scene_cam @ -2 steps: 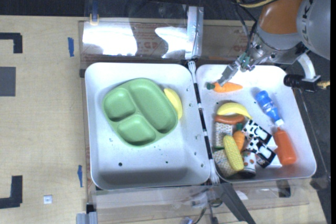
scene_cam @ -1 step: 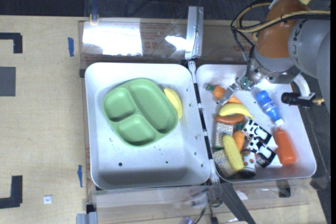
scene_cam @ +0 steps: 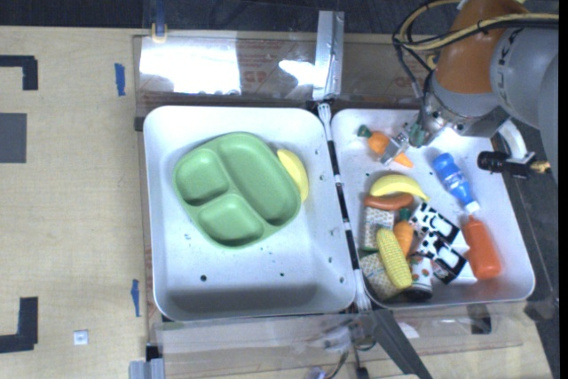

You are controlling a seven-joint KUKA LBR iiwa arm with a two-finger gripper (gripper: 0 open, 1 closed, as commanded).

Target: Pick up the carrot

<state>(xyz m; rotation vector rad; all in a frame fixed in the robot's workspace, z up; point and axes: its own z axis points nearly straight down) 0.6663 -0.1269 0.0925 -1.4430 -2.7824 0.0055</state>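
Nearest the camera, along the front edge of the right bin [scene_cam: 519, 280], the toys lie piled: an ear of corn [scene_cam: 393, 256] leans across a mesh bag [scene_cam: 380, 278], with a black-and-white patterned pouch [scene_cam: 441, 242] just beside it and an orange bottle [scene_cam: 482, 247] against the bin's right wall. One small orange piece [scene_cam: 404, 235], touching the corn's upper end, may be carrot-like, but it is too buried to name.

Further in, mid-bin: a sausage [scene_cam: 389, 201] lies under a banana [scene_cam: 398, 185], the two touching. A blue bottle [scene_cam: 453, 177] sits to their right, tilted, apart from the pile.

Left bin [scene_cam: 169, 280]: a green divided plate [scene_cam: 238, 186] fills the middle, with a yellow lemon-like fruit [scene_cam: 295, 173] tucked against its right rim.

Far end of the right bin, near its back left corner: the carrot [scene_cam: 380, 143], short and orange with a green top, lies on the bin floor. A second small orange piece [scene_cam: 402, 161] lies just beside it toward the front.

The gripper [scene_cam: 410, 138] is low over the bin floor just right of the carrot, close to it or touching; the arm's orange band [scene_cam: 470, 40] is above and behind. How far the jaws are spread cannot be told at this size and angle, and no object is visible between them.

Judgement: the step in hand is the approach or closing on the carrot; lift not yet done. The next move calls for centring over the carrot body, keeping clear of the neighbouring orange piece and the bin wall, then closing and raising straight up.
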